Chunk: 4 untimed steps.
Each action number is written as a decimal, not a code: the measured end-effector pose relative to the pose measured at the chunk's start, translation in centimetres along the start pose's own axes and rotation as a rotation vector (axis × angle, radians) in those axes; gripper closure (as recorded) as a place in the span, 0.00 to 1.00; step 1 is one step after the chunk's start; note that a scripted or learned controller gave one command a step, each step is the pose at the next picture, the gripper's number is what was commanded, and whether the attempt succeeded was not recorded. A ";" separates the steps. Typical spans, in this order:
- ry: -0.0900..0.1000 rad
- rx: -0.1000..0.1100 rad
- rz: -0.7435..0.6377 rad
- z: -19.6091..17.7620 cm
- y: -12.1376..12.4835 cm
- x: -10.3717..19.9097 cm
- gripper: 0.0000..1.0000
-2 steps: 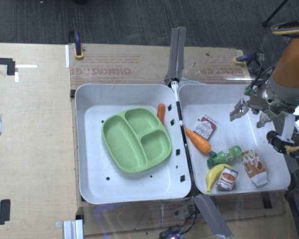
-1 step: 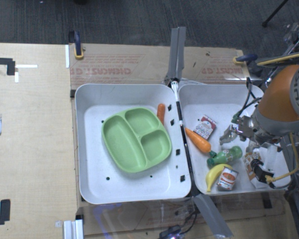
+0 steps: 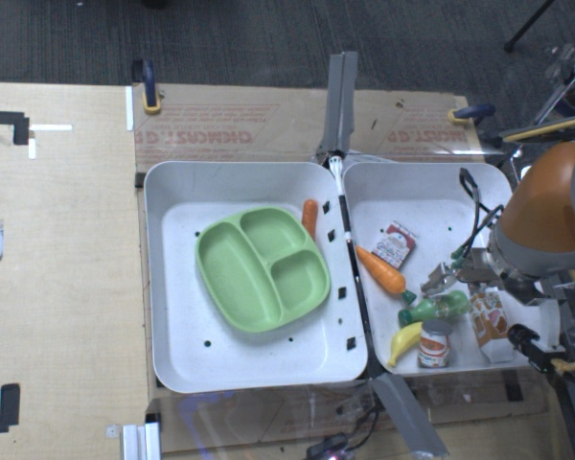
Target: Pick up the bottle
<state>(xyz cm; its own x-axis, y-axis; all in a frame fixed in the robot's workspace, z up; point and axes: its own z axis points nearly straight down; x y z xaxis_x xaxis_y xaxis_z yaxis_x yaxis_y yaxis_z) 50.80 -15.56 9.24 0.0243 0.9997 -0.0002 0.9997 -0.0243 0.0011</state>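
Note:
The green bottle [image 3: 438,307] lies on its side in the right bin [image 3: 431,185], its dark cap pointing left toward the carrot. My gripper [image 3: 443,278] hangs just above and behind the bottle's middle, reaching in from the right under the grey wrist and orange band [image 3: 556,199]. Nothing is visibly held by the gripper. The bottle rests on the bin floor, touching the can in front of it.
Around the bottle lie a carrot [image 3: 380,269], a red and white packet [image 3: 395,245], a banana [image 3: 405,341], a can [image 3: 434,346] and a snack bag [image 3: 489,319]. The left bin [image 3: 172,286] holds a green divided plate [image 3: 262,269] and a small orange piece [image 3: 310,217].

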 end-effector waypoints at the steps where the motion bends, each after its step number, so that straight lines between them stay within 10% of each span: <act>1: 0.001 0.002 -0.121 0.0 -3.2 3.8 0.00; 2: 0.000 -0.002 -0.119 -1.0 -3.0 3.8 1.00; 3: 0.000 0.001 0.080 -10.0 -1.6 9.6 1.00; 4: 0.000 0.001 0.080 -10.0 -1.6 9.6 0.00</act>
<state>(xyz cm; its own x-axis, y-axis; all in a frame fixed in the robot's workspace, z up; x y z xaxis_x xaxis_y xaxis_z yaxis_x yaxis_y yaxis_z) 49.47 -5.91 19.21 0.1038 0.9946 -0.0005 0.9946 -0.1038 0.0005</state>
